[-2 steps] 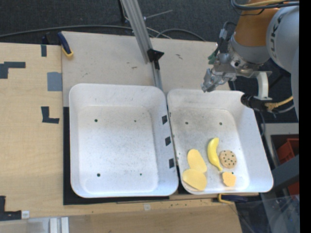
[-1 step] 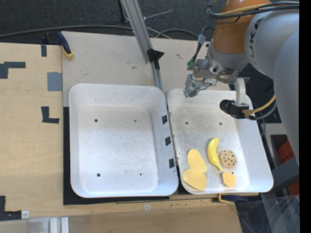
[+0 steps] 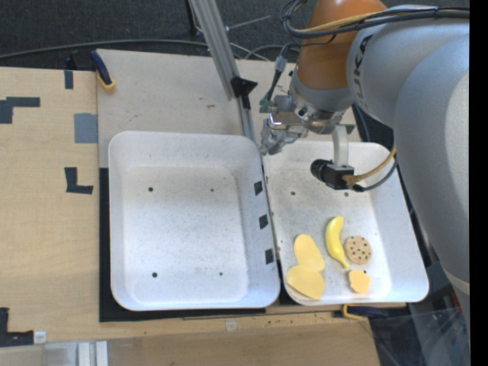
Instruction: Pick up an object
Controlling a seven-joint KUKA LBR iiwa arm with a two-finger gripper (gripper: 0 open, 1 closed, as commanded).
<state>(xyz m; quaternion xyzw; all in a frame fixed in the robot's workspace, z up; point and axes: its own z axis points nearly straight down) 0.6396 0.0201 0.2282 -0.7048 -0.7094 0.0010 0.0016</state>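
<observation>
I'm hovering the gripper (image 3: 273,139), finger state unclear, at frame centre; next I must descend toward the banana (image 3: 334,240) lower right.

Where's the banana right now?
The banana lies in the right bin, near its front edge, with the cookie just right of it and yellow pieces to its left.

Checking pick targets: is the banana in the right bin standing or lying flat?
Lying flat. The banana rests on its side on the floor of the right bin, near the front, beside the cookie, apart from the gripper.
</observation>
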